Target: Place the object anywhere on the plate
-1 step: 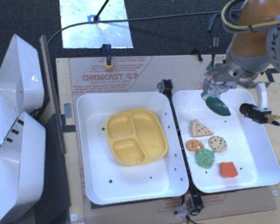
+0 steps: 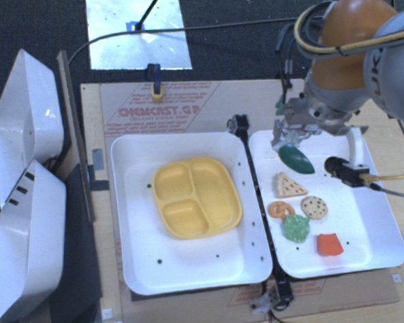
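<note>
Currently, the dark green leaf-shaped object (image 2: 297, 160) lies in the right bin (image 2: 378, 201), in its upper left part, tilted with its narrow end towards the bin's upper left corner. It is the item nearest to my gripper (image 2: 290, 137).

1. Surroundings in the right bin. Just below the green object lies a yellow wedge (image 2: 290, 186) with a pale crust edge, close to it but apart. Below the wedge lie an orange pretzel (image 2: 281, 209) and, just beside it on the right, a speckled cookie (image 2: 315, 207). A light green knobbly lump (image 2: 296, 228) sits directly under these two, close to the pretzel. A red block (image 2: 329, 244) lies to the lower right of the lump, apart from it.

2. Path to the target. The yellow plate (image 2: 196, 196), with three compartments, rests in the middle of the left bin (image 2: 146, 249), well apart from the green object. Between the two bins stand their raised rims and a black strip (image 2: 261, 208) along the seam.

3. Gripper. My gripper hangs over the upper left corner of the right bin, directly above the narrow end of the green object and very near it. I cannot tell how far it is open, nor whether it touches or has hold of the green object.
</note>
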`<state>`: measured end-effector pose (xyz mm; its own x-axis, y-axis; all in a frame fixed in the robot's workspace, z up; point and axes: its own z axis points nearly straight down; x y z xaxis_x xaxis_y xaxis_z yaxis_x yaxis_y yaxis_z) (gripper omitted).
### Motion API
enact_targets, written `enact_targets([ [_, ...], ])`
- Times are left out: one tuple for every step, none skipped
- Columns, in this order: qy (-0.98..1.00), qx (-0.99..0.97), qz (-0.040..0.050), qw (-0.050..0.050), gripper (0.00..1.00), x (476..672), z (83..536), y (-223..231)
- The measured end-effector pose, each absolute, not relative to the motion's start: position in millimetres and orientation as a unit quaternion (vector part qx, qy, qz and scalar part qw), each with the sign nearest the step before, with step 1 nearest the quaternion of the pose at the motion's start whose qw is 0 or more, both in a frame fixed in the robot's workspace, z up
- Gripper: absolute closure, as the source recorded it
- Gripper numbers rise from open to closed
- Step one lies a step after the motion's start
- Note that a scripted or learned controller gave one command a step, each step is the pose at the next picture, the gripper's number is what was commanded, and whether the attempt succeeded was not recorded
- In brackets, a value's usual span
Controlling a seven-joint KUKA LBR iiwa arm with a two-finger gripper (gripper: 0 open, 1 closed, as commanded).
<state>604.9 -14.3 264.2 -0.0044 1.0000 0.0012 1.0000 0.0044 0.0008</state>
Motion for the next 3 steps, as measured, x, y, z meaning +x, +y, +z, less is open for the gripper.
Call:
enact_targets([
  [-0.709,-0.705,-0.0006,0.000,1.00,584.8,263.3,37.3],
  [-0.709,-0.706,0.0003,0.001,1.00,566.3,239.0,85.2],
  [-0.708,-0.706,-0.0002,0.000,1.00,550.5,225.7,124.7],
])
